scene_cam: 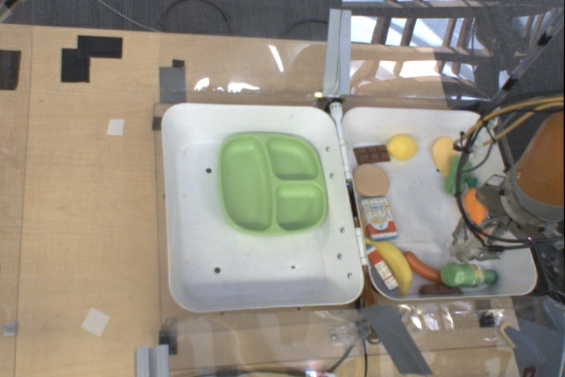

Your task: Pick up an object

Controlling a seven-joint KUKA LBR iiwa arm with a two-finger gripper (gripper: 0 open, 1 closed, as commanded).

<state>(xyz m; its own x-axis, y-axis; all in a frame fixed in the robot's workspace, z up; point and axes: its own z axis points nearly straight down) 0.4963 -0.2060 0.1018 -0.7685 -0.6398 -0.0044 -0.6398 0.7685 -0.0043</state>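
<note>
The right bin (pixel 424 126) holds several toy foods. A brown chocolate bar (pixel 371 154) and a yellow lemon (pixel 403 147) lie at the back, with a tan round bun (pixel 372 181) and a small printed carton (pixel 379 218) below them. A banana (pixel 395 267), a red sausage (pixel 422 265) and a green bottle (pixel 466 276) lie along the front wall. My gripper (pixel 468 245) hangs low at the bin's right side, just above the green bottle and beside an orange piece (pixel 474 206). Cables hide its tip.
The left bin (pixel 190 278) carries a green divided plate (pixel 272 182). A yellow piece (pixel 444 153) and a green piece (pixel 453 178) sit near the right bin's back right. The arm's orange band (pixel 540 163) and black-and-yellow cables (pixel 485 137) overhang that bin's right wall.
</note>
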